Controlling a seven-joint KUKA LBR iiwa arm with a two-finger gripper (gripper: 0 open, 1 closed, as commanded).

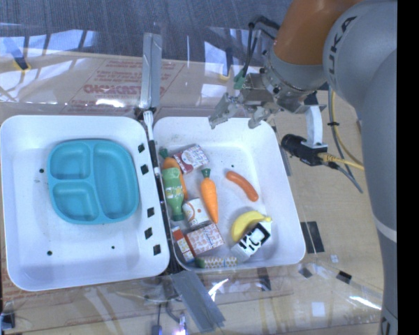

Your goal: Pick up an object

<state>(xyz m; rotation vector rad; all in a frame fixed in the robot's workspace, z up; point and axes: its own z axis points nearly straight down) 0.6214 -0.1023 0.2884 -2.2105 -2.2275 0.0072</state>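
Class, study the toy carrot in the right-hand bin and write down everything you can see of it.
The carrot is a small toy, seemingly smooth plastic, with an orange tapered body and a short green top. It lies flat on the floor of the right bin, near its middle, green end towards the bin's far side and tip towards the near side. A green bottle lies to its left, and a small carton sits at its lower left, close against it. Nothing grips it.

Open floor right of sausage [242,185]

End effector [237,118] (fingers spread, holding nothing) above right bin [283,187].
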